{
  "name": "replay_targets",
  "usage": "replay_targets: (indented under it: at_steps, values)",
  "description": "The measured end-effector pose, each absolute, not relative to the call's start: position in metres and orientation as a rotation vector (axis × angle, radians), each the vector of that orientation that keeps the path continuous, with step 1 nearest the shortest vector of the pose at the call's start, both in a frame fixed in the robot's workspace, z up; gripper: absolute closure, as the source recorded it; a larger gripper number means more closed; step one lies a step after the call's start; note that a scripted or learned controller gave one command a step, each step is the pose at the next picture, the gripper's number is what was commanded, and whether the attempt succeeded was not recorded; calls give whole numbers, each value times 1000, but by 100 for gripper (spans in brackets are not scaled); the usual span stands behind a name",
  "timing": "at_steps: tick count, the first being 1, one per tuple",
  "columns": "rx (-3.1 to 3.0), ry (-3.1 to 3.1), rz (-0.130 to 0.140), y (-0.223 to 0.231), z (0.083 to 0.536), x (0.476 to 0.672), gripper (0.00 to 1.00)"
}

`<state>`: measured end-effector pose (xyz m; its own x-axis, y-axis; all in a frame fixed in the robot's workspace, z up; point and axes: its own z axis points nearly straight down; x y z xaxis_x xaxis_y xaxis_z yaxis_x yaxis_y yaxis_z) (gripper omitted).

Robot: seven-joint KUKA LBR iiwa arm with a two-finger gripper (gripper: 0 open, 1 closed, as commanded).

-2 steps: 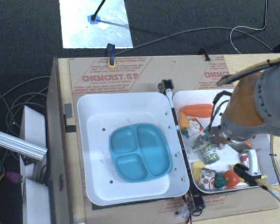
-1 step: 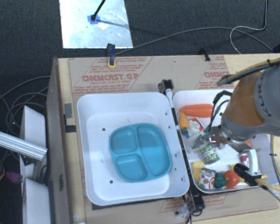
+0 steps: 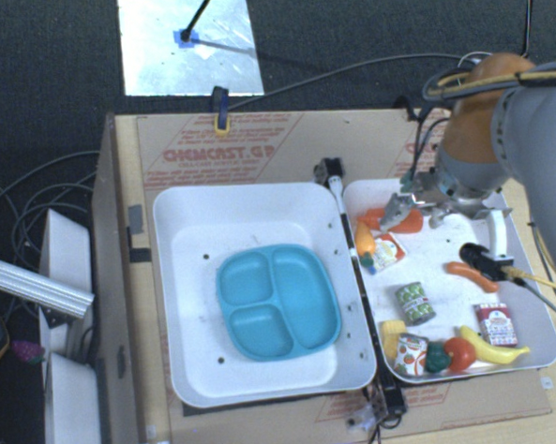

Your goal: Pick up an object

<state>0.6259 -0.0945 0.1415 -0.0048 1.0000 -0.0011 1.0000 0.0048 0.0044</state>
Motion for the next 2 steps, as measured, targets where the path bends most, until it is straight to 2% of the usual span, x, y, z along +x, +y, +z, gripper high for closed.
replay_targets:
  at_steps: [1,2]
  values:
    - [2220,2223,-1,-116,84,545,0]
    - [2220,2223,1,-95,96,486,0]
